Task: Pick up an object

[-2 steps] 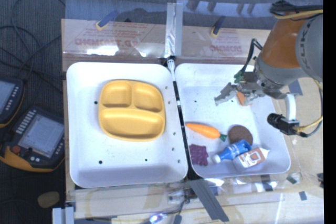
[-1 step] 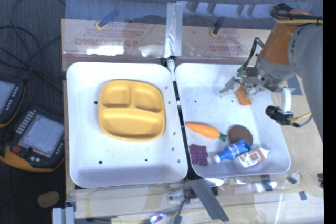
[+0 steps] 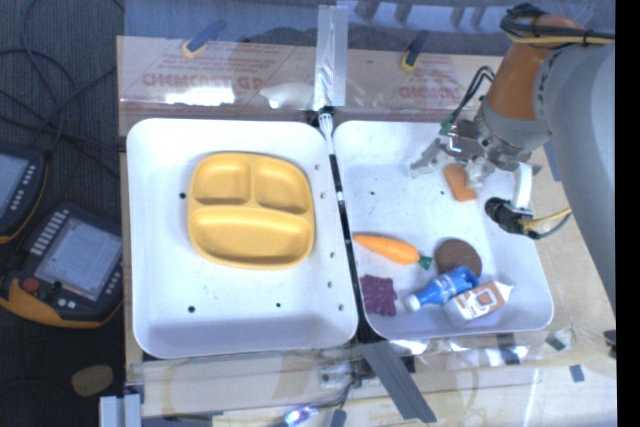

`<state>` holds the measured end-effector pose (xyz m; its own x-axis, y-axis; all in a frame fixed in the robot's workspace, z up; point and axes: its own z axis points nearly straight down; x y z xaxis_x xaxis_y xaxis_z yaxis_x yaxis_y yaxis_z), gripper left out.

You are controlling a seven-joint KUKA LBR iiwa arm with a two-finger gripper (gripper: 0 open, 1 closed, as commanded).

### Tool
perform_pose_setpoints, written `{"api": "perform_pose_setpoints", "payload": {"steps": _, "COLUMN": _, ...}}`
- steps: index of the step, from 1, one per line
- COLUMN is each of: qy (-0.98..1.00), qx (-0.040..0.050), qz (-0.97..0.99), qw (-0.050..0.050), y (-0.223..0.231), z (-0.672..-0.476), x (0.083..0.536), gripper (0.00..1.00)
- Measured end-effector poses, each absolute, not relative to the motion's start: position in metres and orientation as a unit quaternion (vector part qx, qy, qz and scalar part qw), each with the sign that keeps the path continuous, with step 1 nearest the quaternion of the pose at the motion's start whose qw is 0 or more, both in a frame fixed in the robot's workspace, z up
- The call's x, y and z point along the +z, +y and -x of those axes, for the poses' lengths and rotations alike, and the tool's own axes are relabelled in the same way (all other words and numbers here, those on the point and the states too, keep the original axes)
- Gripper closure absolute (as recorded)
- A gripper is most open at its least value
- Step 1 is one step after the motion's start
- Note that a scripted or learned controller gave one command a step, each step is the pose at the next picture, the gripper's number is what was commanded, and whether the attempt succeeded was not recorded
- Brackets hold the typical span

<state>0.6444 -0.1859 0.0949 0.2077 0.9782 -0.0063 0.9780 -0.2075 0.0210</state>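
My gripper point(image 3: 452, 167) hangs over the upper part of the right bin point(image 3: 380, 150), its fingers spread open. A small orange block point(image 3: 460, 183) lies on the bin floor just under and between the fingertips, with no finger closed on it. Lower in the same bin lie an orange carrot point(image 3: 387, 248), a brown round object point(image 3: 458, 255), a blue bottle point(image 3: 441, 288), a purple bunch point(image 3: 378, 295) and a small white and orange carton point(image 3: 481, 300).
The left bin point(image 3: 160, 305) holds a yellow divided plate point(image 3: 250, 208). A ridge point(image 3: 338, 195) separates the two bins. The arm's grey body and orange band point(image 3: 520, 80) stand over the right bin's far right corner. Cables and a pendant point(image 3: 60, 260) lie left of the bench.
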Motion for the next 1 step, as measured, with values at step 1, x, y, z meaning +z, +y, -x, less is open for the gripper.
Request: {"api": "perform_pose_setpoints", "payload": {"steps": 1, "qy": 0.630, "qx": 0.0032, "qz": -0.777, "qw": 0.011, "y": -0.1861, "z": -0.6445, "x": 0.1044, "gripper": 1.00}}
